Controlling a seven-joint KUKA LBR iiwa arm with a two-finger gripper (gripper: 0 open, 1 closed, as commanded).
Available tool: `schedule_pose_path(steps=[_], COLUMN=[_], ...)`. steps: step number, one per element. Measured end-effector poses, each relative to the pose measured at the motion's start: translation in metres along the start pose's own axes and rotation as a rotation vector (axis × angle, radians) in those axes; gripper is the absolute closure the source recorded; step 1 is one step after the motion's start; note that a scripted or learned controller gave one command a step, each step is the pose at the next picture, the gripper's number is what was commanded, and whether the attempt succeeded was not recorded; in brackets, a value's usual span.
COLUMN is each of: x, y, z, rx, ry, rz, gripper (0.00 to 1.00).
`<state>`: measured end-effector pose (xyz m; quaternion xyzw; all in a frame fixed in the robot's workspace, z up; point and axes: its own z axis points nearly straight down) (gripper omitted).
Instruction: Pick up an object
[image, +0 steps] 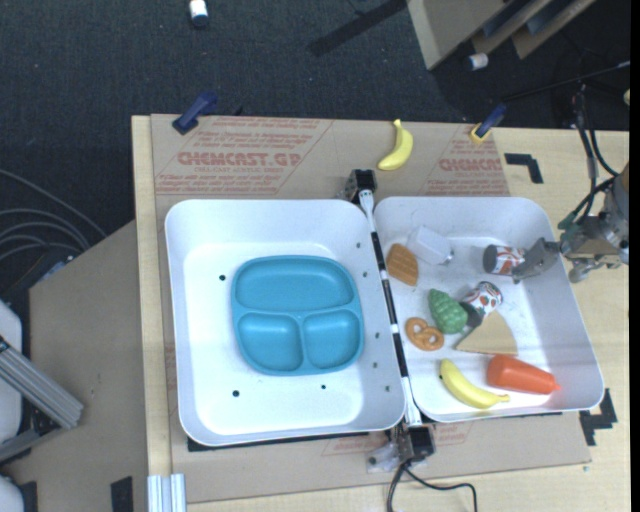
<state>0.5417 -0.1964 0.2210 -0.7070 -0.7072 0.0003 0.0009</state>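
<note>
The right white bin (560, 300) holds several toy foods. Among them are a brown waffle piece (402, 264), a clear plastic cup (432, 244), a small can (503, 260) lying on its side, a green broccoli (447, 310), a pretzel (424, 334), a tan wedge (488, 339), a yellow banana (470, 386) and an orange carrot (520, 375). A small red and white object (487, 296) lies beside the broccoli. My gripper (545, 256) reaches in from the right at the bin's right rim, just right of the can. Nothing shows in its grasp.
The left white bin (200, 380) holds a blue divided plate (296, 312). A second banana (396, 148) lies on the cardboard behind the bins. Blue clips (193, 113) sit at the cardboard's back edge. Cables run at the far right.
</note>
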Motion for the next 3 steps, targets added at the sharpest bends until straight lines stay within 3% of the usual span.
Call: schedule_pose_path(steps=[1,2,3], x=[-0.021,-0.022,0.037], y=[0.098,0.098,0.049], z=[0.136,0.124,0.006], rx=[-0.002,-0.006,-0.003], ry=[0.010,0.005,-0.001], rz=[-0.006,-0.006,-0.001], gripper=[0.00,1.00,1.00])
